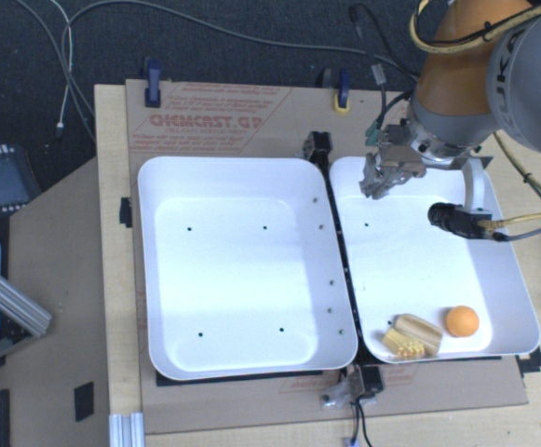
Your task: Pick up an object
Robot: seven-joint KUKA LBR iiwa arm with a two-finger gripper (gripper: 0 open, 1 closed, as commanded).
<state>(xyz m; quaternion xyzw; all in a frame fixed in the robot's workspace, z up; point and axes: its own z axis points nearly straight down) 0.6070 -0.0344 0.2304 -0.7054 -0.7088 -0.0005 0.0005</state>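
An orange ball [462,321] lies near the front edge of the right bin [493,277]. Just left of it rests a tan, bread-like block with a yellow ridged end [412,335]. My gripper [379,183] hangs over the far left corner of the right bin, well behind both objects. Nothing shows between its fingers. The grey arm with its orange band [470,26] reaches in from the upper right.
The left bin [237,180] sits beside the right one, their rims meeting at the middle. A black cylindrical part [456,220] juts from the arm over the right bin. Blue clamps [152,79] hold the cardboard base at the back.
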